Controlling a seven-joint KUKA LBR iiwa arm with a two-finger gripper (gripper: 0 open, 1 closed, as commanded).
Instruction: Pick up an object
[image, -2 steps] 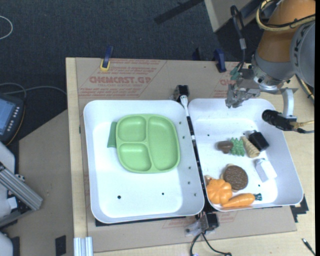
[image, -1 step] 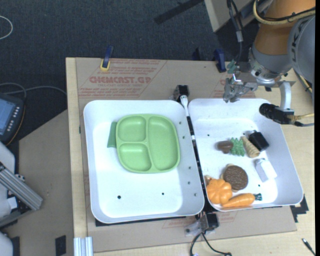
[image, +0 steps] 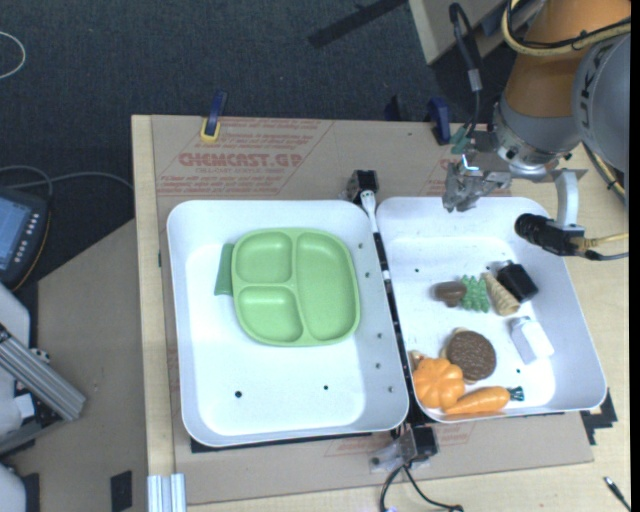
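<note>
My gripper (image: 463, 196) hangs over the far left rim of the right bin (image: 590, 350), with nothing seen in it. Several small objects lie in that bin, all nearer the camera than the gripper. A brown lump (image: 449, 293) sits beside a green ridged toy (image: 474, 293). To their right are a tan and black piece (image: 509, 285) and a white block (image: 529, 338). A round brown patty (image: 470, 354), an orange pepper (image: 436, 380) and a carrot (image: 480, 401) lie at the near edge.
The left bin (image: 200, 380) holds a green divided plate (image: 296, 286). A black clip (image: 364, 186) sits at the far end of the ridge between the bins. A black cylinder (image: 545, 232) on the arm sticks out over the right bin's far right corner.
</note>
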